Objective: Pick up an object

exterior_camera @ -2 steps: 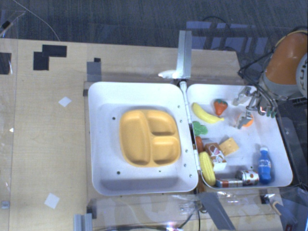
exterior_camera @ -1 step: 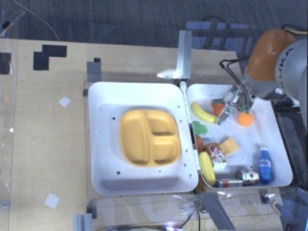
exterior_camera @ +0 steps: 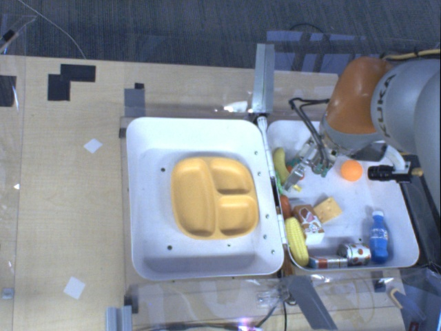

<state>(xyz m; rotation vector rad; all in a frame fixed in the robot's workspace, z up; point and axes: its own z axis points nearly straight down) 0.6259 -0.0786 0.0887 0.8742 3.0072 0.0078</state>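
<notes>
My gripper [exterior_camera: 308, 170] hangs over the upper left part of the right bin [exterior_camera: 403, 216], with its two fingers spread and nothing between them. Its tips hover just right of a yellow banana [exterior_camera: 279, 163] and a small green item [exterior_camera: 295, 163] by the bin's left wall. An orange ball [exterior_camera: 352, 172] lies just right of the gripper. Below it lie a tan cheese wedge [exterior_camera: 329, 209], a red-and-white carton [exterior_camera: 311, 223], a yellow corn cob [exterior_camera: 295, 235], a can [exterior_camera: 356, 254] and a blue bottle [exterior_camera: 377, 236].
The left bin [exterior_camera: 148, 205] holds a yellow divided plate [exterior_camera: 213, 196]. The arm's orange band [exterior_camera: 355, 102] and grey body [exterior_camera: 410, 102] cover the right bin's upper right corner. A marker [exterior_camera: 326, 261] lies along the right bin's front wall.
</notes>
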